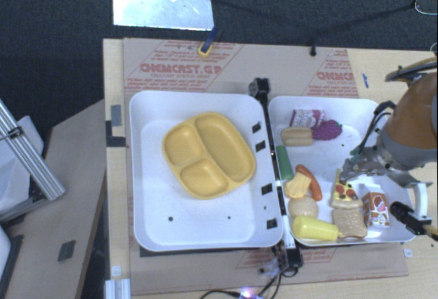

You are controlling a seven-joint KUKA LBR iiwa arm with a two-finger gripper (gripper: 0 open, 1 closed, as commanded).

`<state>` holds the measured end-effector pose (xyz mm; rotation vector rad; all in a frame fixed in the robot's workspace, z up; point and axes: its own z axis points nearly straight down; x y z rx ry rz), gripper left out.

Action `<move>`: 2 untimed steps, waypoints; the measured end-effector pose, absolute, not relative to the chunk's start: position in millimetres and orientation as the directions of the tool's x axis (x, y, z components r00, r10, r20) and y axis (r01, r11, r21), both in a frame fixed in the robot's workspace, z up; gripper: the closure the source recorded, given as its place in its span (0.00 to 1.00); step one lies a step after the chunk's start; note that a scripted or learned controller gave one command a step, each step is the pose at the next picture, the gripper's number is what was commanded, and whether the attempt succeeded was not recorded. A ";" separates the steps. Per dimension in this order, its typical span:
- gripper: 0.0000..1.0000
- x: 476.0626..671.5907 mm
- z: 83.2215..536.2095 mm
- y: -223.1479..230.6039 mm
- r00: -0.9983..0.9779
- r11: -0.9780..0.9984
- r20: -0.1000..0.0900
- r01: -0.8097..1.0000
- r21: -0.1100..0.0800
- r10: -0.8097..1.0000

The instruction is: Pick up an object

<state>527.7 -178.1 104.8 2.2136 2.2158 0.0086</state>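
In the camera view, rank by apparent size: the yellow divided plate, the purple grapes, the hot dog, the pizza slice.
1. yellow divided plate, by far the largest
2. pizza slice and hot dog, which look too alike to rank
3. purple grapes, slightly smaller

Yellow divided plate [207,154]; white bins [147,154]; purple grapes [327,129]; green stick [284,162].

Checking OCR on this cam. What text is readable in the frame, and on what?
"CHEMCAST GP": red print, repeated across the protective sheet lying under both bins; the copy right of it is too faint to read with confidence.
Small carton in the right bin: printed label, too small to read.
Pink-and-white packet in the right bin: print too blurred to read.
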 end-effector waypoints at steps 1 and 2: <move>1.00 521.7 161.9 -173.4 -0.004 0.004 -0.002 1.000 0.006 1.000; 1.00 521.7 205.4 -172.2 -0.004 0.004 -0.002 1.000 0.007 1.000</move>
